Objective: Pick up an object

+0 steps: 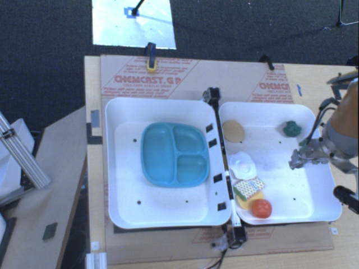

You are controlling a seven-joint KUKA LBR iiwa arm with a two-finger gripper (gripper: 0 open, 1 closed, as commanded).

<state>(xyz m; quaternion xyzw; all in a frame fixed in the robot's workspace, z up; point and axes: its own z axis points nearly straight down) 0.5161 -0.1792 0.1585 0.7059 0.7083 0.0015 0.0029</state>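
We see the grey robot arm's gripper (297, 162) over the right side of the right white bin (280, 114). We cannot tell what the gripper is doing. A small dark green toy (291, 129) sits near it, at the back. A tan round disc (233, 131), a white cup (243, 165), a checkered block (249, 187) and a red ball (261, 208) lie along the bin's left side. A blue divided plate (174, 154) rests in the left white bin (126, 206).

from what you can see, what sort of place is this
Probably a robotics lab test bench, not a kitchen: two white bins clamped on a protective board, toy-like items such as a red tomato and blue divided plate, and the robot's pincer reaching in.
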